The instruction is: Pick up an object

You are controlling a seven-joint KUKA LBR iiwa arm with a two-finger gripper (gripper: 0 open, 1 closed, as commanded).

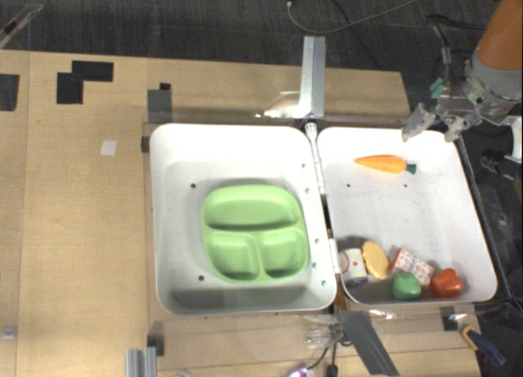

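Orange carrot (381,164) lies alone just near-left of the wide-spread, empty claw (434,123), and, rounded and smooth, might roll aside if the fingers land off-centre.

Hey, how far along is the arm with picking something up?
Nothing looks picked yet. The claw hovers open over the right bin's far edge with nothing between its fingers. The toy carrot lies nearest it. Descending, grasping and lifting all remain.

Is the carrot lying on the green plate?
No, the carrot lies alone in the right bin, while the green plate sits in the left bin.
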